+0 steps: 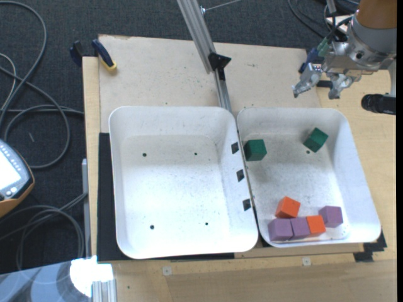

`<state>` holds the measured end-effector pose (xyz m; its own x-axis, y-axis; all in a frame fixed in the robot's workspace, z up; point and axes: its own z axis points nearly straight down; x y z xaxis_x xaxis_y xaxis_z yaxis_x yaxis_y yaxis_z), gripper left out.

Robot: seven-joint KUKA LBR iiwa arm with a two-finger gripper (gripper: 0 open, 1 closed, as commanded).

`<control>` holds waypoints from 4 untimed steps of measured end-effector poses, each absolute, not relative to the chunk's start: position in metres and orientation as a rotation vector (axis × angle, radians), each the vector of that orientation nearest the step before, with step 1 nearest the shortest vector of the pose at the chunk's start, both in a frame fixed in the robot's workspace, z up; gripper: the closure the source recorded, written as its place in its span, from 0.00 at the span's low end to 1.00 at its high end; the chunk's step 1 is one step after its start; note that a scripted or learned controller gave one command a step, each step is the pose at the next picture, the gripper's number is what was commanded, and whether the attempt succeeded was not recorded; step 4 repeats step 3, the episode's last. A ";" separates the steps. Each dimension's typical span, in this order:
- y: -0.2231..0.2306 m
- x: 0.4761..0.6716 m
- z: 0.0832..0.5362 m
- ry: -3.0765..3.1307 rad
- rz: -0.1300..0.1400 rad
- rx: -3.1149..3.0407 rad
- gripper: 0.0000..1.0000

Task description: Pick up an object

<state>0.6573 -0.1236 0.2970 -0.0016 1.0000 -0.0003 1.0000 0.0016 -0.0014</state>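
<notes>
Pick not started. Gripper (318,83) hovering beyond far rim of right bin (352,162), jaws spread apart, nothing between them. Green cube (315,139) nearest, just inside that rim; remaining blocks clustered at near edge. Descent, grasp, lift all pending.

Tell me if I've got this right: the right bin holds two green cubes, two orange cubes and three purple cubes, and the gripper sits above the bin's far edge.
Not quite. The camera view shows two purple cubes, not three. The rest stands: two green cubes, two orange cubes, and the gripper above the right bin's far edge.
</notes>
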 end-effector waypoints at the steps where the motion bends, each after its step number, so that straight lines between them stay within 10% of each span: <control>1: -0.113 0.622 0.117 -2.229 -0.011 -2.228 0.00; 4: -0.026 0.566 0.205 -2.231 -0.011 -2.214 0.00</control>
